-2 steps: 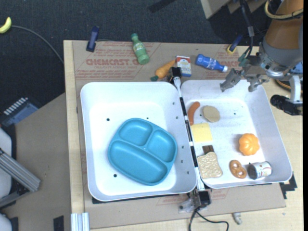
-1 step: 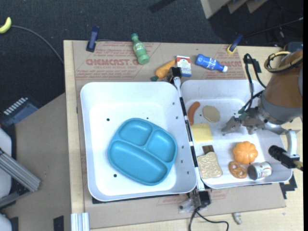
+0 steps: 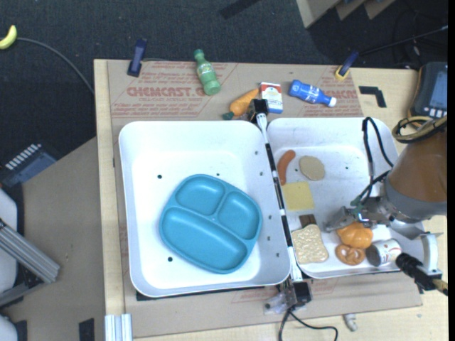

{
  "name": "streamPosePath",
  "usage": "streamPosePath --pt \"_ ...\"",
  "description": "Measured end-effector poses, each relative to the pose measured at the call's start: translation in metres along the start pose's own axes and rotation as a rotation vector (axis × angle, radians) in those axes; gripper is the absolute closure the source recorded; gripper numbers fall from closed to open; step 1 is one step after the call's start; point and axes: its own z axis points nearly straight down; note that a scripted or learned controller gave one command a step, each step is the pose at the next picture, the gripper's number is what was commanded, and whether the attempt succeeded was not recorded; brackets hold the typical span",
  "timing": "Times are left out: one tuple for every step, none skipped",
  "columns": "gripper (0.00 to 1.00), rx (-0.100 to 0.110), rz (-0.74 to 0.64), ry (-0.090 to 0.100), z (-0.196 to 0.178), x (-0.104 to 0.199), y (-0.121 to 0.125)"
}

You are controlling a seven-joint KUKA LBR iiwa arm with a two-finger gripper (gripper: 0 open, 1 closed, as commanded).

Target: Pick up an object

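Note:
My gripper hangs low over the front right part of the right bin, just above an orange toy fruit. Nothing can be seen held in it. A brown pretzel and a small can lie right beside the fruit. A speckled cracker rests at the bin's front left. Farther back lie a yellow cheese slice, a tan cookie and a reddish sausage. The arm's grey body covers the bin's right side.
The left bin holds a blue divided plate. Behind the bins, on the cardboard, lie a green bottle, a blue bottle, a small carton and an orange toy. A black cable loops over the right bin's back corner.

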Motion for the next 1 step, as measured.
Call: streamPosePath --pt "0.0 -0.008 -0.003 -0.002 -0.1154 -0.0016 0.162"
